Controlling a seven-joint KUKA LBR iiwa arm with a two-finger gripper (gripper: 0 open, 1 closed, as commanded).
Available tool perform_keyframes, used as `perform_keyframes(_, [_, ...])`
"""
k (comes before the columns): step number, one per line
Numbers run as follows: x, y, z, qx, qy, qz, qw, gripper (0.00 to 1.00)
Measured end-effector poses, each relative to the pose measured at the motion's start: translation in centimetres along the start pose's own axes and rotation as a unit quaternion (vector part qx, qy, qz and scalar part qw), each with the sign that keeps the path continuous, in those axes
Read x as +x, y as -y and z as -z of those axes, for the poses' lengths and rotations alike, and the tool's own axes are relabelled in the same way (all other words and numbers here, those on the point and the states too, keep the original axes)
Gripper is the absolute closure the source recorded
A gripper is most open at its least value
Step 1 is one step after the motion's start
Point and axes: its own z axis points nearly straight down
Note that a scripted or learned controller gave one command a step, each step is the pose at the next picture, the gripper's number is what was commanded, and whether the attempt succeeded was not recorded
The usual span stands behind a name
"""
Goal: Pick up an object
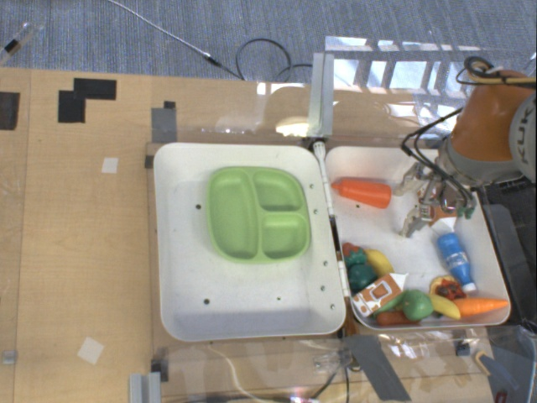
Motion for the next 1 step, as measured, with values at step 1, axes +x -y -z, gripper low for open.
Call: perform_keyframes(1, [1.91,2.93,0.02,0.0,-0.001,0.031,0.9995,0.0])
